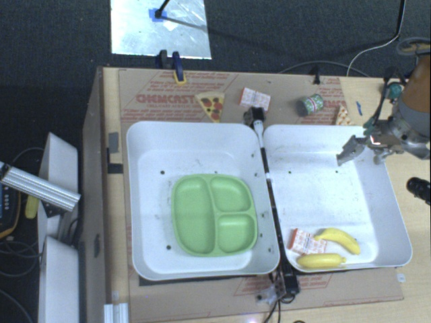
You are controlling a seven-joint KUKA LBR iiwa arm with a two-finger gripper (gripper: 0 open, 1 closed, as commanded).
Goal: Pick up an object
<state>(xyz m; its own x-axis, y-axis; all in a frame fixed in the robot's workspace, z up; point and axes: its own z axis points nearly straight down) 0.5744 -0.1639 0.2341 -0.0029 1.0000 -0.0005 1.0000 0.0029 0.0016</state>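
Observation:
The right bin point(316, 173) holds two yellow bananas near its front edge, one curved point(340, 239) and one lying flat point(322, 260). A red and white packet point(303, 240) lies just left of them. In the left bin point(148, 153) rests a green divided plate point(215, 214). My gripper point(361, 157) hangs over the right bin's far right corner, open, with nothing between its fingers. It is well behind the bananas and apart from them.
Behind the bins on the cardboard bench lie a toy pizza slice point(211, 105), a small white packet point(255, 99) and a green can point(312, 103). A black divider point(264, 173) runs between the bins. A cable trails at the back right.

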